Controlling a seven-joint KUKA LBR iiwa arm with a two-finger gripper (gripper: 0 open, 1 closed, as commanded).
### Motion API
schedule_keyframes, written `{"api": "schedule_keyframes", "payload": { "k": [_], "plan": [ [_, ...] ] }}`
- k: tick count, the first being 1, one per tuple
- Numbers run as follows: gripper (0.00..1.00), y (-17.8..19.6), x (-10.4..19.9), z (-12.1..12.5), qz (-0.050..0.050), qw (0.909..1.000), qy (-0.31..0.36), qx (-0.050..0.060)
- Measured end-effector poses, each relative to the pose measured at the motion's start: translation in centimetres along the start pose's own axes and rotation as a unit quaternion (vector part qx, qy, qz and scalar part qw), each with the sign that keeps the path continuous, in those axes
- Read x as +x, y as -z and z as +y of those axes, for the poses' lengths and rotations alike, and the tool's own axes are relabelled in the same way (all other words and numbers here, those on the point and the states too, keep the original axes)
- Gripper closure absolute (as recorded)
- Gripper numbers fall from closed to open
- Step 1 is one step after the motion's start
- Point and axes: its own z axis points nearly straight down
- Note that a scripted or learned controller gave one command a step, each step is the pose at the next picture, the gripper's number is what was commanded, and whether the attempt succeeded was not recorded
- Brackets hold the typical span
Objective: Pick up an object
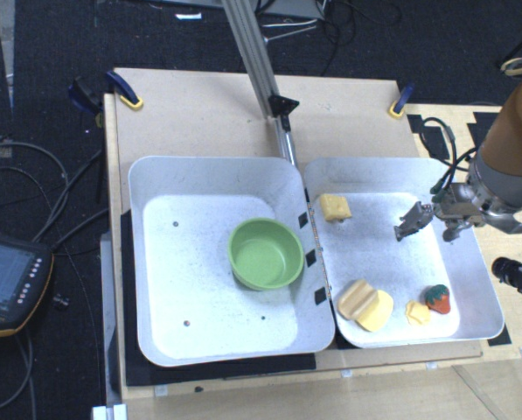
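Observation:
My gripper (430, 224) hangs over the right side of the right bin (379, 245), open, with nothing between its fingers. In that bin, a yellow block (335, 207) lies at the far left, well left of the gripper. At the near edge lie a pale yellow lumpy object (365, 304), a small yellow piece (418, 312) and a red object with a green top (437, 298), the last two below the gripper. A green bowl (265, 254) stands upright in the left bin (182, 234).
A slanted metal pole (252, 46) rises from the back of the bench between the bins. Black clips (310, 234) line the seam where the bins meet. Cables (440, 147) run along the bench's right side.

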Motion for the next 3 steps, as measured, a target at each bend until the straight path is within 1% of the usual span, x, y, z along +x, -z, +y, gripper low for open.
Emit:
{"api": "schedule_keyframes", "payload": {
  "k": [1,2,3],
  "plan": [
    [0.0,-4.8,0.1,0.9,0.0,1.0,0.0,-0.001],
    [0.0,-9.1,-0.3,1.1,0.0,1.0,0.0,-0.001],
    [1.0,-7.9,-0.3,1.2,-0.001,1.0,0.0,-0.003]
  ]
}}
